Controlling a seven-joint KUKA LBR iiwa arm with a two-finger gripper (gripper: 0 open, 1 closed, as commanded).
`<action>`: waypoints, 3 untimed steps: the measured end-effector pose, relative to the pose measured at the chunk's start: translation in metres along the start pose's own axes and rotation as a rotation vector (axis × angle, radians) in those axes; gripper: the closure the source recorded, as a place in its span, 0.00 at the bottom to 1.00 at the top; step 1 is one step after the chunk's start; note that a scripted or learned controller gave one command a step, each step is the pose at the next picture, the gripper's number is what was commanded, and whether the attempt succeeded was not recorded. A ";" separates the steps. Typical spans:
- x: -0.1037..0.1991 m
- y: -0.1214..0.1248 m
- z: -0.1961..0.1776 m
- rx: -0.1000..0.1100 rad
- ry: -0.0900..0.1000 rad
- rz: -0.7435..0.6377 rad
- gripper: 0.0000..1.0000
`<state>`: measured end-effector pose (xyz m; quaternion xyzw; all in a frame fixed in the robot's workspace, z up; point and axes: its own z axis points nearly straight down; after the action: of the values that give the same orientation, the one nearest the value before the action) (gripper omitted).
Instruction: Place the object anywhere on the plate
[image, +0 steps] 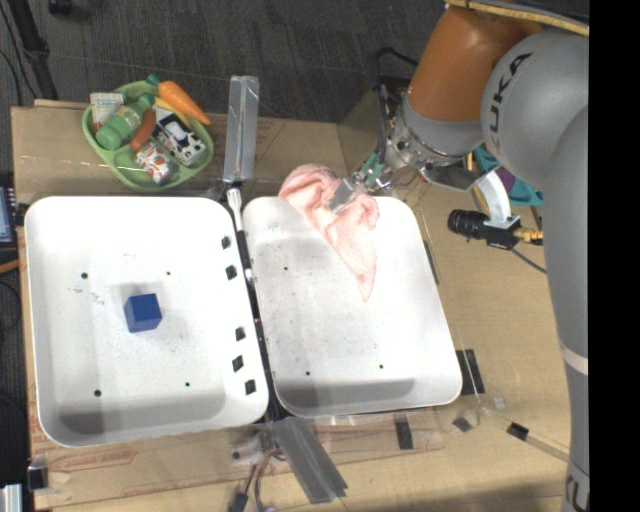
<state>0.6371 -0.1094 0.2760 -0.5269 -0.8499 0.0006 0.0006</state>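
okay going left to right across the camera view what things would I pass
Blue cube in the left bin → green bowl of toy food → pink cloth in the right bin → end effector.

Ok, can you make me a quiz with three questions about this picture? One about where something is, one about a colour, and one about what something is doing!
1. Where is the small cube?
A. In the left bin
B. In the right bin
C. In the green bowl

2. What colour is the cloth?
A. Yellow
B. Pink
C. Black

3. How is the cloth lying?
A. Folded into a neat square
B. Crumpled, draped over the right bin's far rim
C. Rolled up beside the cube

Answers:
1. A, the blue cube sits on the floor of the left bin.
2. B, the cloth is pale pink against the white right bin.
3. B, it is bunched at the far edge under the gripper, with one end trailing down into the bin.
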 end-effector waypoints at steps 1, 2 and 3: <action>0.002 0.001 0.046 0.003 0.001 -0.009 1.00; 0.062 0.006 0.051 0.002 0.001 -0.415 1.00; 0.116 0.017 0.044 0.001 0.001 -0.821 1.00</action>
<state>0.6006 0.0020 0.2320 -0.1440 -0.9896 0.0006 0.0013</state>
